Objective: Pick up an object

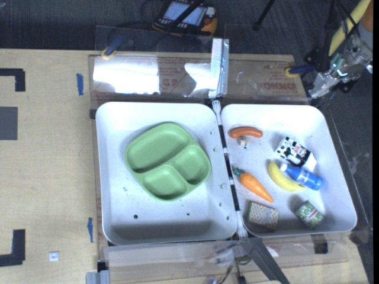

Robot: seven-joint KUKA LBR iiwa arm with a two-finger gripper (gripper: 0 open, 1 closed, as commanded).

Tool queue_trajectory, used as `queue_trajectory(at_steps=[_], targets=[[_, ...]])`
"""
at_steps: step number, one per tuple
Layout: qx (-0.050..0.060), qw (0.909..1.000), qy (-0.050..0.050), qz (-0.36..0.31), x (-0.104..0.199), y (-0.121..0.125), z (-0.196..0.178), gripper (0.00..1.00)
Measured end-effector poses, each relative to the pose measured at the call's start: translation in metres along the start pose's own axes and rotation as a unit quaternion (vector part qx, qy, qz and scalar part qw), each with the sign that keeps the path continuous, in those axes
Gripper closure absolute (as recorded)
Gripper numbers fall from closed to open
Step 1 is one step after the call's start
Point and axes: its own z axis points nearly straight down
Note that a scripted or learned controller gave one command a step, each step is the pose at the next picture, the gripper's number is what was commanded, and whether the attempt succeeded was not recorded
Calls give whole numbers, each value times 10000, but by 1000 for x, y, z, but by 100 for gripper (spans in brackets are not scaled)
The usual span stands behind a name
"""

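step: pre-approach, nothing grasped | gripper [324, 83] hung outside right bin [331, 132] at 1 o'clock, finger state unreadable | next: descend toward toy carrot [256, 185] at 7 o'clock

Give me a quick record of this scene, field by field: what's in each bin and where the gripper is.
left bin: green divided plate
right bin: hot dog, carrot, banana, blue bottle, black-and-white carton, green can, patterned pouch
gripper: beyond the right bin's far right corner
held: nothing seen
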Motion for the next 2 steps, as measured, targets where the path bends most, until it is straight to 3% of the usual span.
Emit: queue_trajectory(at_steps=[1, 2], targets=[[1, 10000, 0, 0, 0, 0, 0, 0], [8, 9997, 11, -225, 32, -63, 115, 0]])
